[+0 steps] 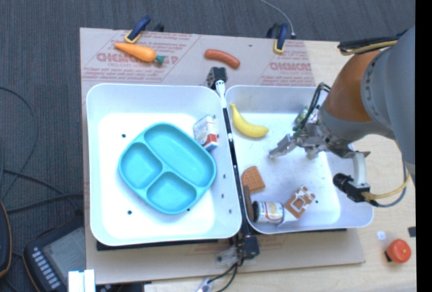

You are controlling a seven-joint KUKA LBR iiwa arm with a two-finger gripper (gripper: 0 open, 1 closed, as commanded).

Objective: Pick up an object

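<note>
My gripper hangs low over the middle of the right bin, with its fingers spread open and nothing between them. A yellow banana lies just to its left, near the bin's back left corner. Toward the front lie a brown waffle-like square, a small can on its side, and a brown-and-white toy piece. None of them touches the gripper.
The left bin holds a blue divided plate and a small carton by the divider. A carrot and a sausage lie on the board behind the bins. A red object sits at the front right.
</note>
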